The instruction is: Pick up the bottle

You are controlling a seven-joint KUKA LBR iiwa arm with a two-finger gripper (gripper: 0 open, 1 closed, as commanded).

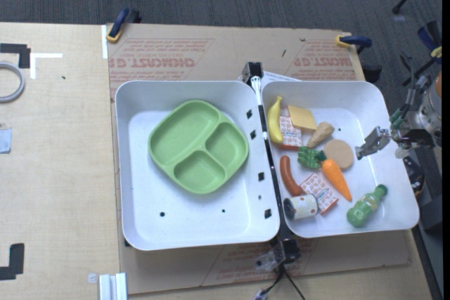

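Note:
The bottle (367, 206) is green with a rounded cap and lies on its side in the near right corner of the right bin (365, 98). My gripper (388, 147) hangs over that bin's right side, above and beyond the bottle, well apart from it. Its fingers (370, 142) stand open with nothing between them. The arm's wrist comes in from the right edge of the view.
Left of the bottle lie a carrot (336, 178), a round cookie (339, 153), broccoli (308, 157), a sausage (290, 175), a small can (301, 207), red-and-white packets (320, 190), a banana (274, 119) and cheese (302, 117). A green divided plate (199, 146) sits in the left bin (133, 172).

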